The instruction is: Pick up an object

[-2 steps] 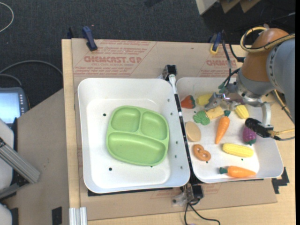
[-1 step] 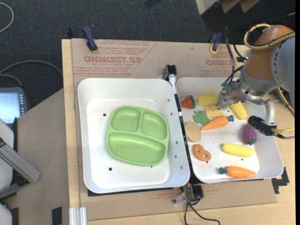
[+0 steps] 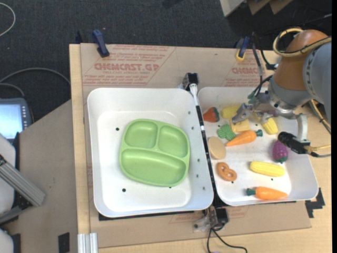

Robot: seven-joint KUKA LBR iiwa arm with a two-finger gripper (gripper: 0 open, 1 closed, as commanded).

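The gripper point(image 3: 246, 115) is down in the right bin point(image 3: 308, 186), among the toy foods at its far end, nosing a yellow piece point(image 3: 241, 125) to grasp; its jaw state cannot be told

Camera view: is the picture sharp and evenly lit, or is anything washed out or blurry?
Camera view: light is soft and even, shadows faint; the white bins look bright, nearly washed out; the green divided plate and toy corn cob look fairly crisp; the gripper area is cluttered and hard to resolve.
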